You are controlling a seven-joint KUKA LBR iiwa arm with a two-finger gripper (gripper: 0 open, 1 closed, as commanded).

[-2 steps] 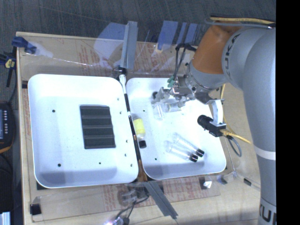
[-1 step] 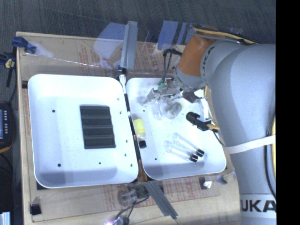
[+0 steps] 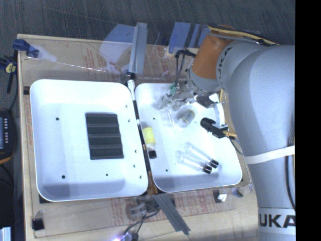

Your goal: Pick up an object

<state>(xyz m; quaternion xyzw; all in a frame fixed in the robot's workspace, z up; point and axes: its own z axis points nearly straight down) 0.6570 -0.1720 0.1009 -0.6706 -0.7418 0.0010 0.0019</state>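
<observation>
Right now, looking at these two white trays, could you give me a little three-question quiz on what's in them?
1. True or false: the dark ribbed block lies in the left bin.
2. Which bin does the gripper hang over: A left, B right?
3. Fill in: the yellow object lies by the right bin's ____ wall.

Key: 1 true; 2 B; 3 left.

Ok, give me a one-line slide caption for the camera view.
KUKA arm reaching into the right bin above clear items, with a black ridged block in the left bin.
</observation>
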